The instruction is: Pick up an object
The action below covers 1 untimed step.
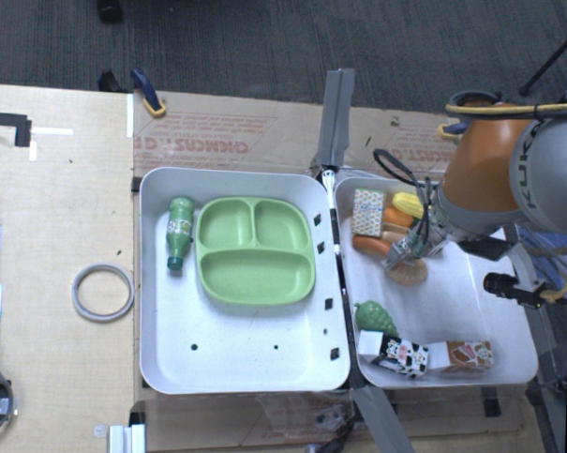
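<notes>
grey rounded arm [549,171], broad glossy orange band above wrist, black cable looped near it, small metallic tool [412,247] at tip.

Cardboard sheet [233,134] behind bins: red print, upside down, unreadable. Arm [539,176]: partial grey lettering "KU".

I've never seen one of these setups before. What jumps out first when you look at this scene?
Probably the big grey and orange robot arm reaching in from the right, its gripper low over the right bin beside a small pile of toy food. Next, the bright green divided plate in the middle of the left bin, with a little green bottle lying beside it.
</notes>
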### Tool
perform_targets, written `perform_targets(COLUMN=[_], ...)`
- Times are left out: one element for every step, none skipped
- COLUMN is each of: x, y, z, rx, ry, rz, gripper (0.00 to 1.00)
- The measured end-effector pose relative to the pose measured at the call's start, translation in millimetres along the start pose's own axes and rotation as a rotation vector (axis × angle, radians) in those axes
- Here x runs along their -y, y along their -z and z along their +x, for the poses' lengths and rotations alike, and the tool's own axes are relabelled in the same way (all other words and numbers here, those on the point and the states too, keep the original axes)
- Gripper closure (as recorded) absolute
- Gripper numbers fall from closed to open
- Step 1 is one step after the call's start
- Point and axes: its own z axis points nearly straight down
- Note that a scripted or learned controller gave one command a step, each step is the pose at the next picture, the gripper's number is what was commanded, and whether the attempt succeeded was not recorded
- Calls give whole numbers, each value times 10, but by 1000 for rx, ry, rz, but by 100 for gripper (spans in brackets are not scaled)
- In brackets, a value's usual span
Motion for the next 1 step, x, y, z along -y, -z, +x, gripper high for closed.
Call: perform_targets(x=[-561], y=[903], z=[291], rx=[1], ry=[-399], rz=[2], gripper=[100])
